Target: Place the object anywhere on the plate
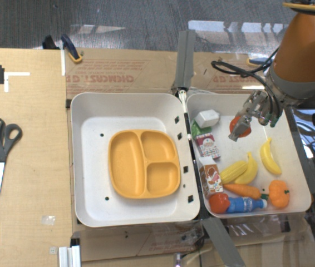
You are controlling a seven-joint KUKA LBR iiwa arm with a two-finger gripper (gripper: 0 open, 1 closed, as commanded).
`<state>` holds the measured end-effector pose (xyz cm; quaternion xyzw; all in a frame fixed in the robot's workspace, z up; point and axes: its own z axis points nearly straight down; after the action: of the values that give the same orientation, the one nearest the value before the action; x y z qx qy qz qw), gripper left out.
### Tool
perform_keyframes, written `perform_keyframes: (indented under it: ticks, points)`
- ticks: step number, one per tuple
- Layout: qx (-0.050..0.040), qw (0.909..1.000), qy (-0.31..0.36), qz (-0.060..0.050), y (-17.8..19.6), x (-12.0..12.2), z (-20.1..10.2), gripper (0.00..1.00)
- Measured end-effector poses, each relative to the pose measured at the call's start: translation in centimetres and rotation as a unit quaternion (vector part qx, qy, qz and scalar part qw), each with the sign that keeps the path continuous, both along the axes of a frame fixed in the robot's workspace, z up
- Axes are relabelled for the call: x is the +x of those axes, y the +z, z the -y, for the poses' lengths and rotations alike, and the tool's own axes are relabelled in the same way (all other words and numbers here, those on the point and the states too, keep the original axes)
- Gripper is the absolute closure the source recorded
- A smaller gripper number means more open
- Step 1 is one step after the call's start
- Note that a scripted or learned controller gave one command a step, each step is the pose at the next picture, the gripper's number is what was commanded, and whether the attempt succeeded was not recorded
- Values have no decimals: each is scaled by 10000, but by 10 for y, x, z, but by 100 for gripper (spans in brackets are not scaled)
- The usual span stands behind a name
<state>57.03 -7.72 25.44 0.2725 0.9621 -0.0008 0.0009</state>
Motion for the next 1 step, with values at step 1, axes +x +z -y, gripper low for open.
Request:
perform_keyframes:
  ticks: [1]
  points:
    - [7,9980,631,-3,-63,23,-65,100]
